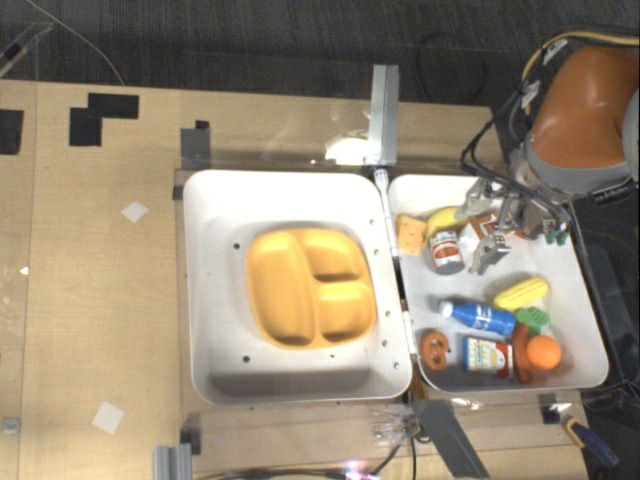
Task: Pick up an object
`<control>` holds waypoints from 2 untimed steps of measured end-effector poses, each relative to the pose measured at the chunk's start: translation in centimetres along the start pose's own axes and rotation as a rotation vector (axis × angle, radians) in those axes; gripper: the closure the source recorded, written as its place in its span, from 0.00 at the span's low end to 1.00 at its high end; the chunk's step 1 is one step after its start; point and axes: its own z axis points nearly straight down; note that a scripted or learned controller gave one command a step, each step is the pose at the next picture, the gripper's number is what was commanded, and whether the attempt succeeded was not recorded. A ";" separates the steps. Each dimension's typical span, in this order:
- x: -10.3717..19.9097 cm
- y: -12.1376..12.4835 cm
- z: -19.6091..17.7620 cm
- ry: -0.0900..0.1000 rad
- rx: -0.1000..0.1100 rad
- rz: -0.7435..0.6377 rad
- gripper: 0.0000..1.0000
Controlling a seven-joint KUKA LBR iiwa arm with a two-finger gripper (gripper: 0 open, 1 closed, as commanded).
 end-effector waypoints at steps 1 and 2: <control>-3.0 1.7 8.5 -0.007 0.000 0.157 0.00; -5.6 0.1 10.0 0.008 -0.004 0.292 0.00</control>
